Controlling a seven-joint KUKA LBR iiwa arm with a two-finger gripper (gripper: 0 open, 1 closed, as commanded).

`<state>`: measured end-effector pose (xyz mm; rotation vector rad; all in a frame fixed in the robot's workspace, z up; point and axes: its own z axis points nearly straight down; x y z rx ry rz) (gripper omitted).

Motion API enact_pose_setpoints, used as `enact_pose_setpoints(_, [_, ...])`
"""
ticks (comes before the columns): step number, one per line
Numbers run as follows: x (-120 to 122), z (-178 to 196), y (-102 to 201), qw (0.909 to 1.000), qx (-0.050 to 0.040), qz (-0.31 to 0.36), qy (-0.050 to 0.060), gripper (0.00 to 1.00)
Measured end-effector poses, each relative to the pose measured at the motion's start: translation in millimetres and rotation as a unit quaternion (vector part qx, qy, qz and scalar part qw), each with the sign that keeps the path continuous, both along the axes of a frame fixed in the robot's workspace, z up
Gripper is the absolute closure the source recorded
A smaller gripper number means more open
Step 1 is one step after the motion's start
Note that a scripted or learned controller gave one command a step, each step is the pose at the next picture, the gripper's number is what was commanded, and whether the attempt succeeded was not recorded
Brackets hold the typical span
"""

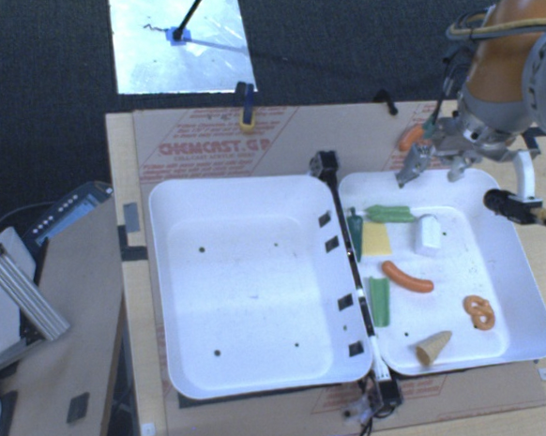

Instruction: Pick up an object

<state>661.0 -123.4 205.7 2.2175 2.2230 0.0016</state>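
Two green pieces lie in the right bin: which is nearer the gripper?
The green piece at the bin's far end, above the yellow block, is nearer the gripper. The other green piece lies lower, beside the divider.

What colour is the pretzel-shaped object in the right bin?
The pretzel is orange, seen in the camera view near the right bin's right wall.

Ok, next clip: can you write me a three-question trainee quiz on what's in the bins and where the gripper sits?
1. True or false: the pretzel lies in the left bin.
2. Which item lies nearest the right bin's front edge? A) white block B) cone C) yellow square
3. Fill in: the gripper hovers over the right bin's ____ edge.

Key: 1 false; 2 B; 3 far.
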Motion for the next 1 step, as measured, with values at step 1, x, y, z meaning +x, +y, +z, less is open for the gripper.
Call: enact_pose_setpoints(1, [8.4, -125.1, 39.7, 1.0000, -0.0022, 0.003, -0.002, 0.00])
